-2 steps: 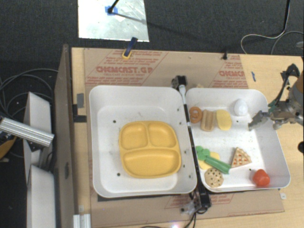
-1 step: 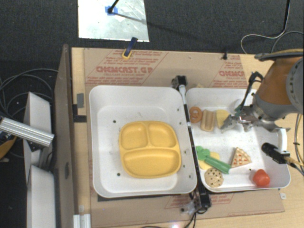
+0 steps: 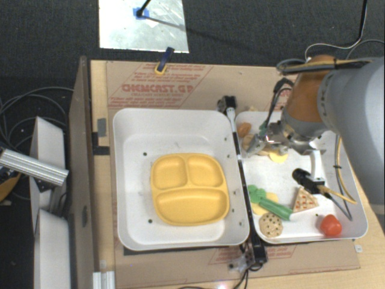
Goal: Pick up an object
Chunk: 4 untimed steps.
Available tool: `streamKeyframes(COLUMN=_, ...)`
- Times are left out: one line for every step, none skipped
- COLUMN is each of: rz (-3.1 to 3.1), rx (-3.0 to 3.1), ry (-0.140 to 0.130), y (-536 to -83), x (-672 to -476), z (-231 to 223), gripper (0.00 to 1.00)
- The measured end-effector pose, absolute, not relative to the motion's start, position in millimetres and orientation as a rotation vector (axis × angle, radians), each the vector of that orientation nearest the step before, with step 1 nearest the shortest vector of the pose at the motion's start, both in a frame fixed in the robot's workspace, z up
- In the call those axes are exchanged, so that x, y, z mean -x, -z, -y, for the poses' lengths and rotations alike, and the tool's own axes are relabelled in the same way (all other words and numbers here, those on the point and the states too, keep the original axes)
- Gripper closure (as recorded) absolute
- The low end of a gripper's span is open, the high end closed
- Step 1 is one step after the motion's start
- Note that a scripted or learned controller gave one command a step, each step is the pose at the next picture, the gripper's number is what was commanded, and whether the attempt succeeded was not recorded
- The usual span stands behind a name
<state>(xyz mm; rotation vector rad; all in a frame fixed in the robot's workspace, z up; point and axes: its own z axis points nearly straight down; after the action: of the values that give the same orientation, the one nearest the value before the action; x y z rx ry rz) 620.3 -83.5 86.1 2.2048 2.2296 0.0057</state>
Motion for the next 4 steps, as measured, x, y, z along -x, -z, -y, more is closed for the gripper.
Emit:
streamKeyframes(rz=-2.222, rx=-2.209, ry=-0.01, y=-88.0, x=-655.2, z=87.2, gripper=0.0)
streamKeyframes(rz=-2.22, rx=-2.214, ry=-0.008, y=-87.7, x=-655.2, z=92.4, gripper=0.0)
streamKeyframes(rz=-2.226, rx=-2.213, ry=-0.005, y=-97.1, x=-666.0, z=94.3, gripper=0.0)
streamKeyframes(rz=-2.216, rx=-2.212, ry=-0.011, y=-88.3, x=-637.6, z=99.9, gripper=0.0)
